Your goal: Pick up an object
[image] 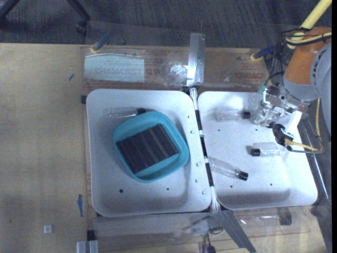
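Observation:
Three clear tubes with black caps lie in the right bin (pixel 300 188): one at the top (pixel 230 115), one at mid right (pixel 267 151), one near the left wall (pixel 227 168). My gripper (pixel 267 116) hangs over the bin's upper right part, just right of the top tube's cap and above the mid-right tube. Nothing shows between its fingers. In the left bin (pixel 100 194) a teal dish (pixel 179 153) with a dark ridged insert lies tilted, and another clear tube (pixel 122 112) rests above it.
The grey arm with its orange band (pixel 303 67) comes in from the upper right, trailing cables over the right bin's edge. A metal bracket (pixel 197 62) and plastic bags (pixel 115 66) lie behind the bins. A ridge (pixel 202 146) divides the two bins.

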`<state>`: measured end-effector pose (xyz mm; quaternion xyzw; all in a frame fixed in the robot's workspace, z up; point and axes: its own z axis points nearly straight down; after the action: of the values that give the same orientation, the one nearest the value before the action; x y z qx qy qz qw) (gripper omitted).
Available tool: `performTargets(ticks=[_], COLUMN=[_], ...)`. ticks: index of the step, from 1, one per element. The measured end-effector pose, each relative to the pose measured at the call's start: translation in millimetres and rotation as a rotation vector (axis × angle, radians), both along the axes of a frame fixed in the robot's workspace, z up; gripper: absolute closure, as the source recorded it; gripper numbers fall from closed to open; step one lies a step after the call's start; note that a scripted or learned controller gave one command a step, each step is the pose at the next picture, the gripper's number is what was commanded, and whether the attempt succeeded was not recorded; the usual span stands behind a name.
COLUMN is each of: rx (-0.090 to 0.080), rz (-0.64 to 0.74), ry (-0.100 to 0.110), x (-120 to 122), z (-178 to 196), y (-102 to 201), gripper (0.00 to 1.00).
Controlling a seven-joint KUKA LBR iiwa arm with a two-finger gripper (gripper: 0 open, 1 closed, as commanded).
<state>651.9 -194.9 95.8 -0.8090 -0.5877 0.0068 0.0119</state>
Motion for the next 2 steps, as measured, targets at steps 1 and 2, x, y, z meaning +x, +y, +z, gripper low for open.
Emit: performTargets(ticks=[1, 2], rx=[0.019, -0.011], rz=[0.009, 0.067], ry=[0.007, -0.03], x=[1.8, -82.8], z=[0.5, -8.1], y=[11.1, 2.8], gripper=[0.0, 0.0])
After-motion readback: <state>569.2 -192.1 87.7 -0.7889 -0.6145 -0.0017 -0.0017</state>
